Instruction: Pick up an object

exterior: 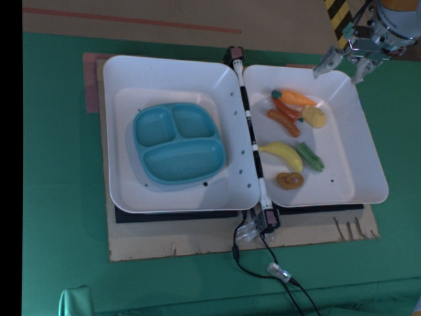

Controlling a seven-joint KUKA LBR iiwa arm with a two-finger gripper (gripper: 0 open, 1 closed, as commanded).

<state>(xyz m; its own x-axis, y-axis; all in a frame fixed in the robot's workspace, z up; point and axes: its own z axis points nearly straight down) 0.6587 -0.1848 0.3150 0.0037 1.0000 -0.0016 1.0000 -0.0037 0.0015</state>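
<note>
You are looking down at a slant on two white bins sitting side by side, and the gripper point(344, 63) is hanging over the far rim of the right bin point(368, 166) with its two fingers spread apart and nothing between them. The left bin point(118, 176) is holding a blue divided plate point(179, 143), so your pickable things are all lying in the right bin: a carrot point(295, 97) nearest the gripper, a yellow corn piece point(314, 116) just beside it, a red sausage point(283, 122) touching or nearly touching the carrot's lower side, then a banana point(284, 154), a green pod point(309, 157) and a brown pretzel point(289, 180) further toward the near edge. What you are steering by is this: the carrot is lying down and to the left of the gripper in this view, inside the bin's far-left corner, with its long axis running roughly left to right, green top pointing left. I would judge that the gripper is needing to travel inward over the bin and descend, with the fingers straddling the carrot across its narrow width. Be aware that the sausage and corn are crowding it closely, so a finger could be landing on a neighbour.
</note>
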